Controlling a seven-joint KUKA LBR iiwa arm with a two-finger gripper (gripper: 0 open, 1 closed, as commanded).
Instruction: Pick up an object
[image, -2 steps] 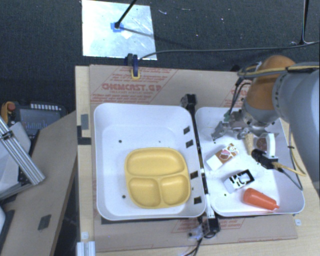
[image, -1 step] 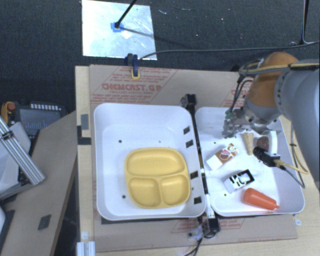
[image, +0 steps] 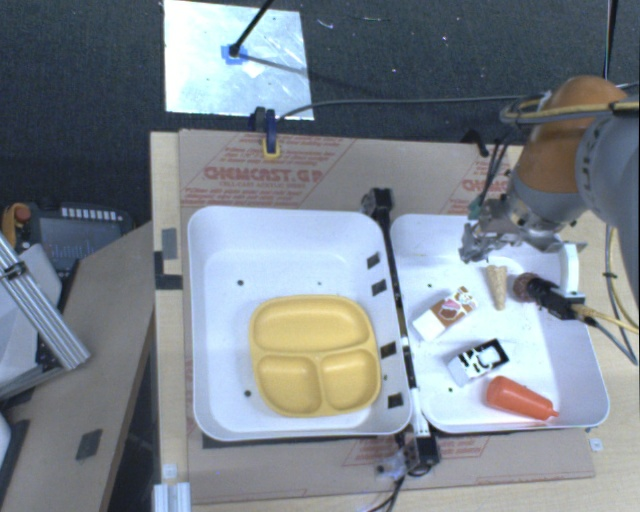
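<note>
The arm reaches in from the right, and its gripper (image: 480, 246) hangs over the far part of the right bin (image: 420, 240). Just right of it and nearer lies a tan cone (image: 497, 285), its point towards the front. Further forward I see a small white, brown and red packet (image: 446, 311), a black-and-white block (image: 479, 360) and an orange carrot-shaped piece (image: 520, 398) near the front wall. None of these things sits between the fingers.
The left bin (image: 220, 250) holds a yellow divided plate (image: 314, 353) towards its front. A black hinge strip (image: 392, 300) runs between the two bins. Cardboard (image: 330, 165) lies under both.
</note>
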